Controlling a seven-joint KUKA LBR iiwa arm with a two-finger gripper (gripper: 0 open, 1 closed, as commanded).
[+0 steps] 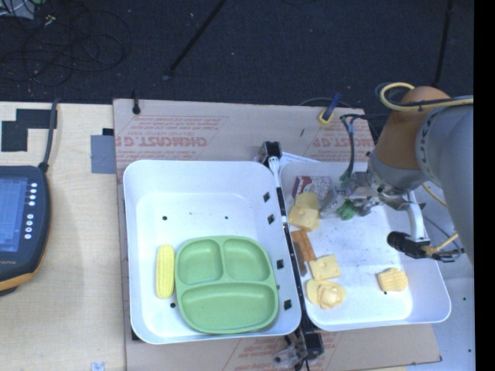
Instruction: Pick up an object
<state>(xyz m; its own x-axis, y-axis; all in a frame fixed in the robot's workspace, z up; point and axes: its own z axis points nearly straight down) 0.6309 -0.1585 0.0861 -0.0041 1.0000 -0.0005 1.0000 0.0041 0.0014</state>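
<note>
My gripper (pixel 346 201) reaches down into the back part of the right bin (pixel 421 304), coming off the grey arm with the orange band (pixel 402 134). A small green thing (pixel 346 212) lies right at its tip. Just left of it sits a pale yellow lump (pixel 304 212), with a red and white packet (pixel 308 185) behind. Nearer the front lie a yellow block (pixel 325 267), a yellow rounded piece (pixel 326 294), another yellow piece (pixel 392 280) and a brown stick (pixel 303 246) along the left wall.
The left bin (pixel 147 199) holds a green divided plate (pixel 227 283) and a yellow corn cob (pixel 165 270) beside it. A tablet (pixel 19 215) lies at the far left of the bench. Cables hang off the arm over the right bin's right side.
</note>
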